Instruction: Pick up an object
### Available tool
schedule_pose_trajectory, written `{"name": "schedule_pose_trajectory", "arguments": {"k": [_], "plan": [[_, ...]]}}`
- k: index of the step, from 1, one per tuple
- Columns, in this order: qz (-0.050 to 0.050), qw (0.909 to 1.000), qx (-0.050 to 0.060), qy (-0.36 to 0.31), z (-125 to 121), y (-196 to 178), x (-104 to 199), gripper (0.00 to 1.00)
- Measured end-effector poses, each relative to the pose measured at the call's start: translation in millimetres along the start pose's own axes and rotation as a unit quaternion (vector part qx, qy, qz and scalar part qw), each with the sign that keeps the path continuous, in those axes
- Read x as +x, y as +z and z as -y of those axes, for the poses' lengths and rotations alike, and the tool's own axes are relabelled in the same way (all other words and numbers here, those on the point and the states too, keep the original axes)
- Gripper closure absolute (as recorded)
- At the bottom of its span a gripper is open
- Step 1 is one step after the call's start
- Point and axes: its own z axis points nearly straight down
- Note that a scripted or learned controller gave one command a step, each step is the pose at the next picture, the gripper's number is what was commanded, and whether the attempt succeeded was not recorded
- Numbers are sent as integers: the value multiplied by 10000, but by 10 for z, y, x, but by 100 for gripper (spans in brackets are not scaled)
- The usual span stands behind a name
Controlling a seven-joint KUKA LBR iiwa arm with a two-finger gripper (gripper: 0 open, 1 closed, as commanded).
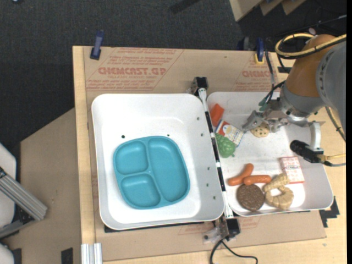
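Now I hang low over the right-hand shallow white bin [308, 199], my grey two-finger gripper [263, 123] down near its far end, with the orange band of my arm [308, 73] above it toward the upper right. My jaws look spread, one dark finger reaching left and the other right, and between their tips lies a small tan round cookie with dark spots [260, 130], resting on the bin floor. I cannot tell whether either finger is touching it; nothing is lifted.

Just left of the cookie lies a white toy packet with a red-and-yellow print [229, 132], and beside that a green leafy toy vegetable [224, 146] rests against the bin's left wall. Farther up that wall an orange-red carrot-shaped toy [217, 114] stands on a slant. Toward the near end of the bin, an orange toy sausage pair [248, 176] lies crosswise, with a dark brown round patty [251, 197] just in front of it. A pale tan knotted pretzel-like toy [279, 192] touches the patty on its right, and a small white-and-pink box [291, 169] lies beyond the pretzel, near the right wall.

In the left-hand white bin [110, 111] a teal plastic plate with three compartments [150, 171] lies flat, well apart from me. Both bins sit on a brown cardboard sheet with red lettering [135, 65].
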Motion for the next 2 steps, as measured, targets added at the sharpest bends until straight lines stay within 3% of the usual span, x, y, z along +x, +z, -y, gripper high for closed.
{"name": "schedule_pose_trajectory", "arguments": {"k": [1,2], "plan": [[17,10000,-45,-14,-439,0,-255,0],[7,10000,-15,13,45,-515,-659,0]]}}
